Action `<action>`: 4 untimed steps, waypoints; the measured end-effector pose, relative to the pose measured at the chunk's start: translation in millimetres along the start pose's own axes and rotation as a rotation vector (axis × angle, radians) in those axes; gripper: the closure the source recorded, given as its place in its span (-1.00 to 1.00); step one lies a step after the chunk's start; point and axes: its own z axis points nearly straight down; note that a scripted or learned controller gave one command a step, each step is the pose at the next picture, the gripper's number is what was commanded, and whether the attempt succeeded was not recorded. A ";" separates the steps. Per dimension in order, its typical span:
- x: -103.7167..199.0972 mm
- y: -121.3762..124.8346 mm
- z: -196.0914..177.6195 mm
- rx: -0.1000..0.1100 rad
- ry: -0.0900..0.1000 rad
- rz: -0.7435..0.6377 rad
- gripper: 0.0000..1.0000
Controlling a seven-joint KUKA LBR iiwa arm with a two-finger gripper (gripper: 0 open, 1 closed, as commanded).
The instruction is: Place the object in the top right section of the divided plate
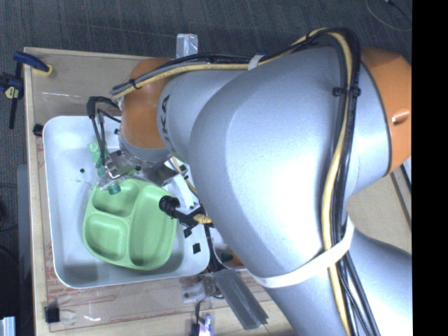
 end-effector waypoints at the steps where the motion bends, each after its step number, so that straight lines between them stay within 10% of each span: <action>1: 0.7 -0.2 0.8 0.001 0.000 -0.001 -1.00; 2: 2.4 -1.0 -7.7 0.008 0.002 -0.009 1.00; 3: -62.8 17.1 -83.2 0.001 -0.001 0.305 1.00; 4: -39.6 53.5 -260.7 0.001 0.000 0.274 1.00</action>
